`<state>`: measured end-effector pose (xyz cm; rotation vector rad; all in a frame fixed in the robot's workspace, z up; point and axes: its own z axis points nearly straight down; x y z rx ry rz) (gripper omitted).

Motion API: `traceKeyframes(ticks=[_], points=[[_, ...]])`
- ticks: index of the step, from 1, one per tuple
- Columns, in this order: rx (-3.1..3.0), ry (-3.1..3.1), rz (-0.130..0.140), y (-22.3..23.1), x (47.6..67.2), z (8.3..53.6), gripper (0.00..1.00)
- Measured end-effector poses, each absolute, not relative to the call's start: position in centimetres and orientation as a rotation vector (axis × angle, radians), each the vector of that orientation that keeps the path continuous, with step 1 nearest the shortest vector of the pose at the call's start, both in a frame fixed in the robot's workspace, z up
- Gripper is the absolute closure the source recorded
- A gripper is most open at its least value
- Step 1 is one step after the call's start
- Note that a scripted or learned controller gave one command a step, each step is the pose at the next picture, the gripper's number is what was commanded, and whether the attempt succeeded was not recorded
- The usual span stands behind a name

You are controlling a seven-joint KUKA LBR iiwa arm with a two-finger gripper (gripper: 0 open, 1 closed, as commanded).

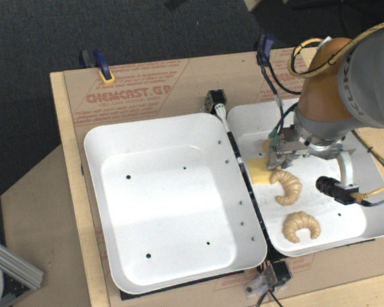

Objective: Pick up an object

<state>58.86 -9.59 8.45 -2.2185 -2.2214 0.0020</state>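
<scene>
Camera view. The tabletop [79, 199] carries two shallow white bins side by side. The left bin [170, 201] lies on the far side of the divider from the arm. The right bin [370, 224] contains three loose items: a yellow block [258, 173] against its left wall, an upper croissant [288, 186] just beside that block, and a lower croissant [301, 225] near the front edge.

The arm [351, 86] enters from the right and bends down over the rear half of the right bin, orange band uppermost, wrist pointing toward the bin floor. The tool [281, 155] sits low at the bin's left side, close above the yellow block and the top end of the upper croissant. Its opening cannot be determined, and no item is seen gripped.

Key relation: the upper croissant lies immediately in front of the tool, toward the bin's front edge, with its long axis curving from rear-left to front-right. Judgement: this croissant or the block is the nearest candidate; a short forward correction appears necessary.
</scene>
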Motion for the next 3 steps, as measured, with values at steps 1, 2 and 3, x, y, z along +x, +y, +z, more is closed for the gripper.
traceKeyframes(ticks=[1, 2, 3], points=[[-2.225, -2.222, -0.006, -8.2, 52.1, 19.1, 1.00], [-2.216, -2.218, 0.003, -5.3, 48.3, 18.4, 1.00], [-2.218, -2.228, -0.006, -1.9, 48.2, 22.4, 1.00]])
